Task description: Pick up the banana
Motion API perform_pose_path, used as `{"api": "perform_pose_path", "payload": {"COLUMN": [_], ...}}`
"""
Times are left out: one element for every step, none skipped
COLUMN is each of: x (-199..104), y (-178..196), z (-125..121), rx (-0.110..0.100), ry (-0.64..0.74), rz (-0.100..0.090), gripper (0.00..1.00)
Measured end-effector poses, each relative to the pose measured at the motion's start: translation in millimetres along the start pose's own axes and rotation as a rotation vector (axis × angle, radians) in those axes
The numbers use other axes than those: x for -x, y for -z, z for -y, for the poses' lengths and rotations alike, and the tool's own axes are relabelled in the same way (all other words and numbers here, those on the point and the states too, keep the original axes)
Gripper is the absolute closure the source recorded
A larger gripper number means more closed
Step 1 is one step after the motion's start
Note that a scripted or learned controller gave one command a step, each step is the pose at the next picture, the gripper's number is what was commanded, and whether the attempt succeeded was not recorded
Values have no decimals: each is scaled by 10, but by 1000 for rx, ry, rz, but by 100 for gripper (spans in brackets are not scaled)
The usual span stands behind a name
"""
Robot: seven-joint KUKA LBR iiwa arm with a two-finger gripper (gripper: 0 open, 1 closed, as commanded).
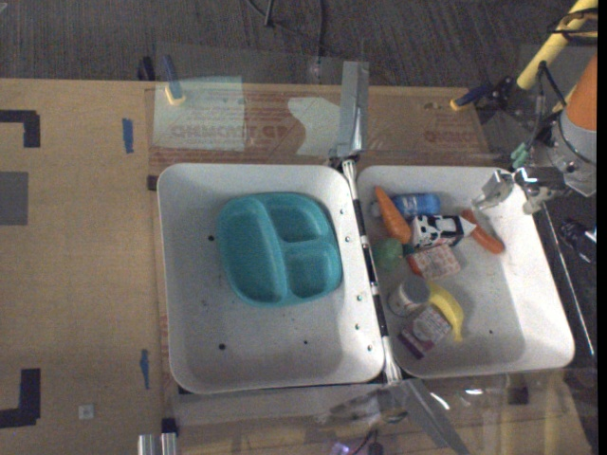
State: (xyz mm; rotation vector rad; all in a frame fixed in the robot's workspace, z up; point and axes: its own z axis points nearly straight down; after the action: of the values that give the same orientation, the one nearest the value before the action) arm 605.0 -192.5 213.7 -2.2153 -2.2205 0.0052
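**Banana lies low in the right bin**

Nearest me, the curved yellow banana (449, 311) lies in the right white bin (531, 320), touching a small grey can (409, 296). Beyond sit an orange carrot (389, 213) and a black-and-white carton (435, 229). Farther off, the metal two-finger gripper (504, 187) hovers; how it stands, I cannot tell.
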Motion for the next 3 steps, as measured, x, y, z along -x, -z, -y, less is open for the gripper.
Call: {"api": "perform_pose_path", "payload": {"x": [-381,-377,-810], "y": [-1200,-1201,-1260], "z": [691,693,1205], "rx": [1,0,23], "ry": [77,76,-61], "rz": [0,0,13], "gripper": [0,0,0]}}
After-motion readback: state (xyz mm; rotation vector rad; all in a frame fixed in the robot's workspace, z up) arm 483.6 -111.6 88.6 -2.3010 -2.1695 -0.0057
